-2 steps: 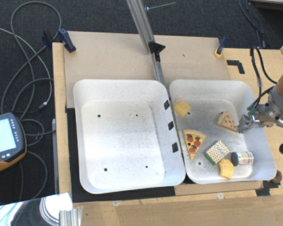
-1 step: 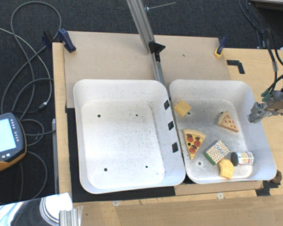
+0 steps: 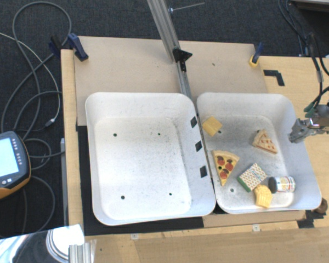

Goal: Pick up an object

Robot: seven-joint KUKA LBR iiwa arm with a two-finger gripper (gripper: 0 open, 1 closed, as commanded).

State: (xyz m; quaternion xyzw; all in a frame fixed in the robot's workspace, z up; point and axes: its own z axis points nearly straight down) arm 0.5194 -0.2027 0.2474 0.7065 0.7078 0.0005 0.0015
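The right bin (image 3: 238, 98) holds several toy items. A yellow cheese block (image 3: 211, 126) lies near its left wall, and a tan waffle wedge (image 3: 265, 141) lies toward the right. A pizza slice (image 3: 225, 165), a checkered green-edged cracker (image 3: 253, 176), a yellow chunk (image 3: 263, 196) and a small jar with a black lid (image 3: 282, 184) sit close together along the front. My gripper (image 3: 300, 130) hangs at the bin's right rim, to the right of the waffle wedge and apart from it. I see nothing held in it.
The left bin (image 3: 137, 158) sits beside the right one. A slanted metal pole (image 3: 163, 23) comes down to the gap between the bins. Blue clamps (image 3: 77, 46) and a yellow clamp (image 3: 255, 57) grip the board's back edge. Cables and a teach pendant (image 3: 5, 166) lie off to the left.
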